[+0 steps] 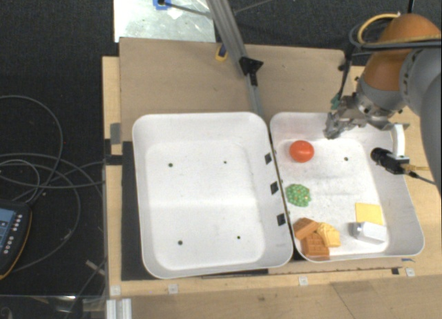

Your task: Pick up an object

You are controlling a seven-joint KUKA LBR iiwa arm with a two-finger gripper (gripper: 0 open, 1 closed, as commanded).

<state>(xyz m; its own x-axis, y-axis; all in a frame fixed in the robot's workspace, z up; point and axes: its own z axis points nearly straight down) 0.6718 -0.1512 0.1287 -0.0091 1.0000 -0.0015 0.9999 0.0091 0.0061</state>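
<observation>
I see the gripper [336, 126] poised over the far edge of the right bin [397, 193], and I take the red ball [301, 150] as my landmark for everything else. The gripper sits just beyond and to the right of the red ball, near it but not touching, and nothing is between its fingers; from this slanted view the jaws are too small and dark for me to tell whether they are apart or together. I judge that the arm [404, 62] is placed there because the red ball is the nearest thing to pick up, standing alone with bare bin floor around it, which should make for an easy approach. The green piece [298, 195] lies nearer the camera than the red ball, close to the wall shared with the left bin [200, 193]. Further toward the camera, the orange blocks [316, 237] huddle in the near corner, touching each other, which would make a clean grasp harder. To the right of those, well apart from the red ball, a yellow block [369, 213] lies just beside a grey piece [364, 232]. No pick has yet been made.
</observation>
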